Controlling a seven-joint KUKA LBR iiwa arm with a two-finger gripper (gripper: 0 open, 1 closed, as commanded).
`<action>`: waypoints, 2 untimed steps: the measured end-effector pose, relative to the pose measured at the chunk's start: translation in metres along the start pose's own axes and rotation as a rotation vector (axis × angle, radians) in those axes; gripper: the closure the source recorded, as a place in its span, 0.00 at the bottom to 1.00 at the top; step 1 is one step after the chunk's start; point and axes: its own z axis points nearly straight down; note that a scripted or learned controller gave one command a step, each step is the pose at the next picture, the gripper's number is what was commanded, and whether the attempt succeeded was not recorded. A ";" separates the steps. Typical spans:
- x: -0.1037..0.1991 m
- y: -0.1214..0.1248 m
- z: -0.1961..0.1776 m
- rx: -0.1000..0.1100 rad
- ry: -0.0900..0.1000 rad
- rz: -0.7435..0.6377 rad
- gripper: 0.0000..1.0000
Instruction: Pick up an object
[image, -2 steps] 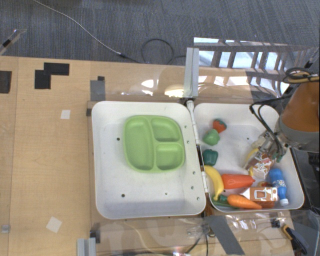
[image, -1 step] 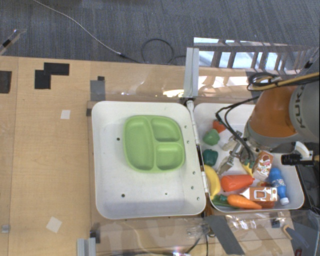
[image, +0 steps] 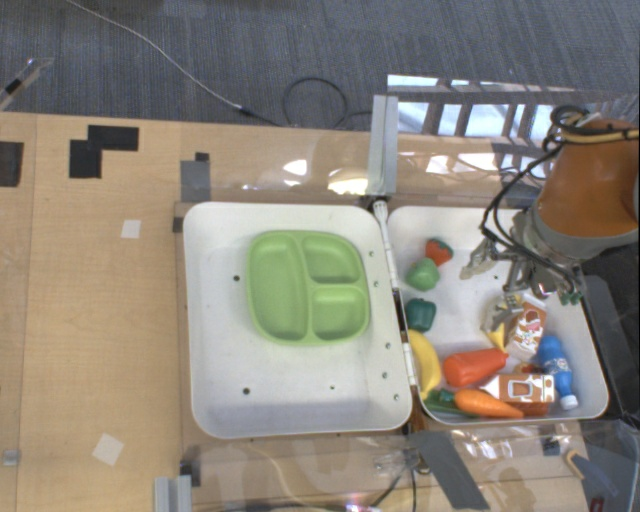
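The gripper (image: 515, 285) hangs low in the right white bin (image: 455, 225), seemingly just over a small white-and-red carton (image: 527, 333); whether its fingers are apart I cannot tell; toy food crowds the near side, the likeliest pickings; the green divided plate (image: 306, 286) fills the left bin.

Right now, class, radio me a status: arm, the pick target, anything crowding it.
Gripper low in right bin, over small carton. Nothing seen held. Blue bottle, red pepper and carrot crowd the carton.
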 end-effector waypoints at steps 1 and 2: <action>0.061 -0.052 0.050 0.003 -0.005 0.175 0.00; 0.052 -0.043 0.050 0.004 -0.004 0.075 0.00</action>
